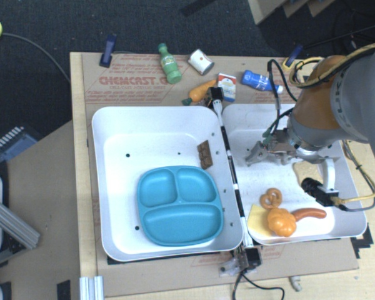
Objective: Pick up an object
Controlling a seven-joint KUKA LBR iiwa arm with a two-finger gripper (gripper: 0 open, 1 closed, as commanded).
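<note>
My gripper (274, 157) hangs low over the middle of the right bin (250, 120), its two grey fingers spread open with bare white floor between them. Toward the front of that bin lie a brown pretzel (270, 198), an orange fruit (281, 222), a red-brown sausage (307, 214) and a yellow cheese slice (255, 220), all apart from the gripper. In the left bin (112, 130) a blue divided plate (178, 205) sits near the front. A small brown block (204, 154) lies by the dividing wall.
Behind the bins on the board lie a green bottle (170, 64), a white can (200, 61), a small carton (226, 86), a blue can (257, 80) and a blue marker (107, 50). The arm's body (337, 99) covers the right bin's far right side.
</note>
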